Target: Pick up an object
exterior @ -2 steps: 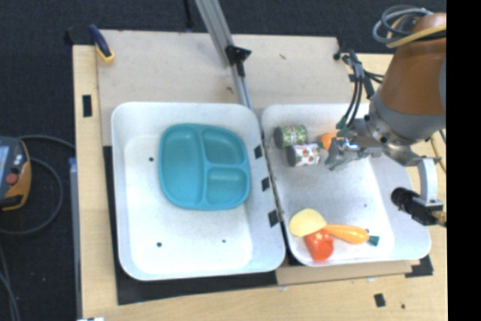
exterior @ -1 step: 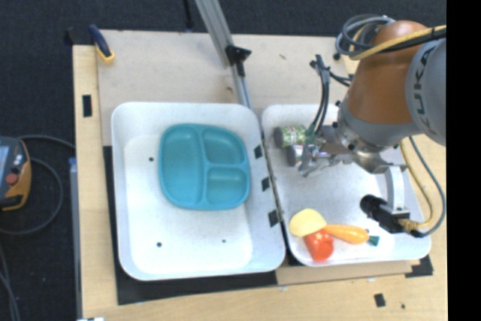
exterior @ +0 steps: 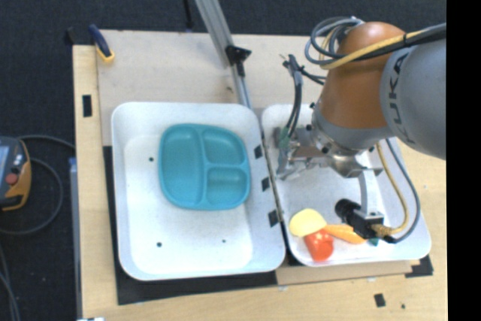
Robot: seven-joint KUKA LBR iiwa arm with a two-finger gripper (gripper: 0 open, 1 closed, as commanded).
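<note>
Dark carpet surrounds a pale wooden bench point(exterior: 150, 64) that carries two shallow white bins side by side. In the right bin point(exterior: 417, 240), at its near left corner, lies a small cluster of toy food: a yellow piece point(exterior: 307, 222), a red piece point(exterior: 320, 246) touching it on the near side, and an orange carrot-like piece point(exterior: 344, 234) just to their right. The orange piece is the elongated one; its long axis runs roughly left to right, tilting slightly nearer at its right end, where it meets a black fitting point(exterior: 359, 216) with yellow cables. The yellow and red pieces are rounded lumps with no clear direction.

The gripper point(exterior: 288, 155) hangs over the far left part of the same bin, close to the wall shared with the left bin point(exterior: 135, 237). Whether it is spread or pressed together I cannot tell; the wrist and its hoses hide that. So the cluster lies nearer the camera than the gripper and slightly to its right, which I judge the coming reach must cover.

A turquoise divided tray point(exterior: 204, 165) rests in the left bin, well apart from the cluster.
</note>
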